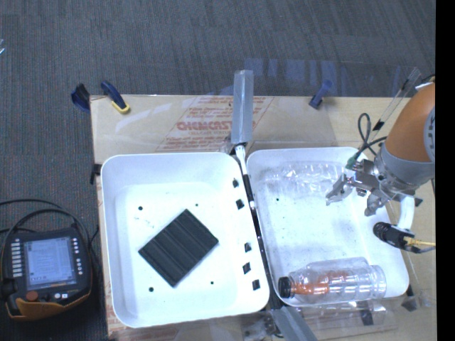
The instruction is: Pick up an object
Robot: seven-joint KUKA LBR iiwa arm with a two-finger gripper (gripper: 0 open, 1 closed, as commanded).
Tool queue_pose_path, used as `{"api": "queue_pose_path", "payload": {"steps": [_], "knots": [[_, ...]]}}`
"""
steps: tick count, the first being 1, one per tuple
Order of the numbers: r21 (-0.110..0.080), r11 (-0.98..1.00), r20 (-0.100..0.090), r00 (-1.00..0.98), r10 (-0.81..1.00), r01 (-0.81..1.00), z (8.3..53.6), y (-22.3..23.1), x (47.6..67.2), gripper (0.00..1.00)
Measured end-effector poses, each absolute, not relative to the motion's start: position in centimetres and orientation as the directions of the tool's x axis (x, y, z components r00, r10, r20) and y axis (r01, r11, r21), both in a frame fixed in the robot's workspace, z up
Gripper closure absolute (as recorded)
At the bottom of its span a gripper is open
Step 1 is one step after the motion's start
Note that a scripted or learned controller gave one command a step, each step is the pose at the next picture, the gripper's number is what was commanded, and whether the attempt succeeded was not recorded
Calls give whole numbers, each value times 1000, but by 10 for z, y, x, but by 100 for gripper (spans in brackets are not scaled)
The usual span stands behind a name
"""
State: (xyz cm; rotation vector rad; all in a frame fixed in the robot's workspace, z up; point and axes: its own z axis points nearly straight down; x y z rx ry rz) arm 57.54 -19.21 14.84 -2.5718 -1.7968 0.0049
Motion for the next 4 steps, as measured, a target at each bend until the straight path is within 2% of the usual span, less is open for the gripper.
{"api": "queue_pose_path", "payload": {"steps": [1, 2, 3, 4], "knots": [[-5, -217, 3, 217, 976, 976, 86, -196, 498, 0], [-4, -208, 2, 208, 978, 978, 86, -139, 607, 0], [-3, -408, -1, 408, 913, 913, 193, -176, 639, 0], [-7, -398, 0, 398, 918, 918, 185, -206, 579, 0]]}}
